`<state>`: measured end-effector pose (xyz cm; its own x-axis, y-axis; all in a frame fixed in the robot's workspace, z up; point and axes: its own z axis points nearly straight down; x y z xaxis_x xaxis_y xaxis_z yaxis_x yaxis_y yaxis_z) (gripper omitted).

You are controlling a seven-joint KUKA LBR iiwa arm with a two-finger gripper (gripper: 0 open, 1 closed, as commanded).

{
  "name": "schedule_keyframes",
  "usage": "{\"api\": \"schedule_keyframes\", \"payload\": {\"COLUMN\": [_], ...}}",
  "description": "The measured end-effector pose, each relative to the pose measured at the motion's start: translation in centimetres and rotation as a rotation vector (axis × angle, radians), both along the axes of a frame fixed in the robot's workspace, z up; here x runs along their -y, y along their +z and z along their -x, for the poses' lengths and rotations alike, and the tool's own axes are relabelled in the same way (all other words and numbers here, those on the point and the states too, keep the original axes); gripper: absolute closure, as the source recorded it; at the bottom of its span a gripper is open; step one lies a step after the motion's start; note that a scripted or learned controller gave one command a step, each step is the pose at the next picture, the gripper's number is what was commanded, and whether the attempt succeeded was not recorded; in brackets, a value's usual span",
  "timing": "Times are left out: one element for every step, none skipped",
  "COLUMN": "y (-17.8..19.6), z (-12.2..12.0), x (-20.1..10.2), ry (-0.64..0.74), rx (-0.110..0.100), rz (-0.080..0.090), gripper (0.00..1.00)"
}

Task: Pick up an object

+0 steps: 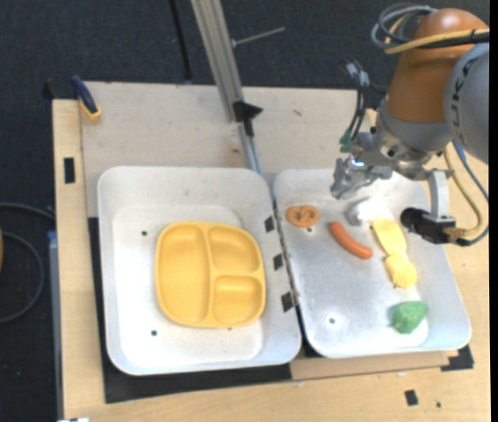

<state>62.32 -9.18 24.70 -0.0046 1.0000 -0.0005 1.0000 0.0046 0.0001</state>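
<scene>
My gripper (349, 183) hangs over the far left part of the right bin (442, 323), under the grey arm with the orange band. Nothing shows between it and the bin floor. Just in front of it lie a small orange ring-shaped piece (301, 215) and an orange-red sausage-like piece (351, 240). To the right of those rest a yellow block (388, 234) and a yellow corn-like piece (401, 272). A green lump (409, 316) sits near the bin's front right corner.
The left bin (134, 332) holds a yellow divided plate (210, 273). A slanted metal rail (222, 55) rises behind the bins. A black cable fitting (424, 224) hangs from the arm over the right bin's right side.
</scene>
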Motion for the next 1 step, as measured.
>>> {"api": "schedule_keyframes", "payload": {"y": [0.77], "z": [1.76], "x": [-5.44], "ry": [0.003], "rx": [0.001], "rz": [-0.002], "gripper": [1.00]}}
